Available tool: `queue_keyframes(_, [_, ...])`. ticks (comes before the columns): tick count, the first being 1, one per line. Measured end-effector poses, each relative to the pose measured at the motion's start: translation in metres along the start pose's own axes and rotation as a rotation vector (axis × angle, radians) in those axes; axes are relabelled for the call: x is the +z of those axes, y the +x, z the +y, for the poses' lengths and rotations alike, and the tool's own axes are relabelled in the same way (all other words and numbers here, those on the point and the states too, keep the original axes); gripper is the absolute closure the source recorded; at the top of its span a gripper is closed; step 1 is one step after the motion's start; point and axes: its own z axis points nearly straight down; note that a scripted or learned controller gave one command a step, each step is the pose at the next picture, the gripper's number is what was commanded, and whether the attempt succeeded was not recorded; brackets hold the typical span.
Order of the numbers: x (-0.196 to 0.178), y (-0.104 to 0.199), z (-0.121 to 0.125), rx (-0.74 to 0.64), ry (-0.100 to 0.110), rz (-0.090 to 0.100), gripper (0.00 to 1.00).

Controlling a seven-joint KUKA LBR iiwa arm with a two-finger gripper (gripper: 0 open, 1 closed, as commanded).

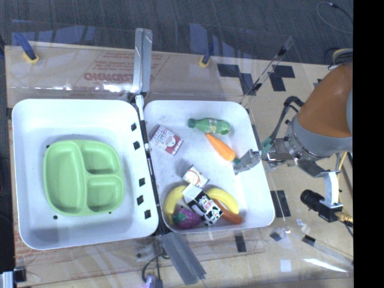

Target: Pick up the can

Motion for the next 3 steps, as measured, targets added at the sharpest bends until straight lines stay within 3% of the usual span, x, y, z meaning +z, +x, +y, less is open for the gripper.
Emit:
queue_keyframes(1, [0.085,0.081,0.041,0.096,0.002,0.0,0.0])
queue_keyframes(2, [0.146,0.112,0.067,0.093,0.002,0.0,0.0])
queue_keyframes(3, [0.146,0.075,0.03,0.296,0.003,0.001,0.0])
